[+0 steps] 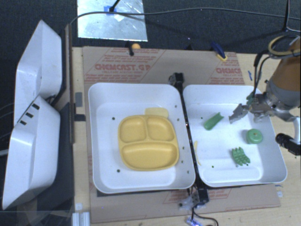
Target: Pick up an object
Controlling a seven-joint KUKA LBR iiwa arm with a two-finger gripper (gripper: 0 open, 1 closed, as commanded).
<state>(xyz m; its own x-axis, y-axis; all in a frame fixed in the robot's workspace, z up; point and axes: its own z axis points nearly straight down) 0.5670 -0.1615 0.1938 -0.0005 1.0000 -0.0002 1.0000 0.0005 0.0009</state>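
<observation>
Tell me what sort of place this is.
Probably a robot grasping test bench in a lab. Two white bins sit clamped on a cardboard-covered bench, a grey arm's gripper reaches in, and the contents are toys: a yellow tray and green pieces.

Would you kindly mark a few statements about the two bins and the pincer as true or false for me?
1. The yellow divided plate lies in the left bin. True.
2. Three green items lie in the right bin. True: a green elongated piece, a green round piece and a green ridged piece.
3. The pincer hangs over the left bin. False: it is over the right bin, near its upper part.
4. The pincer holds the green round piece. False: that piece lies on the bin floor, apart from the pincer.
5. The yellow divided plate has two compartments. False: it has three, two small and one large.
</observation>
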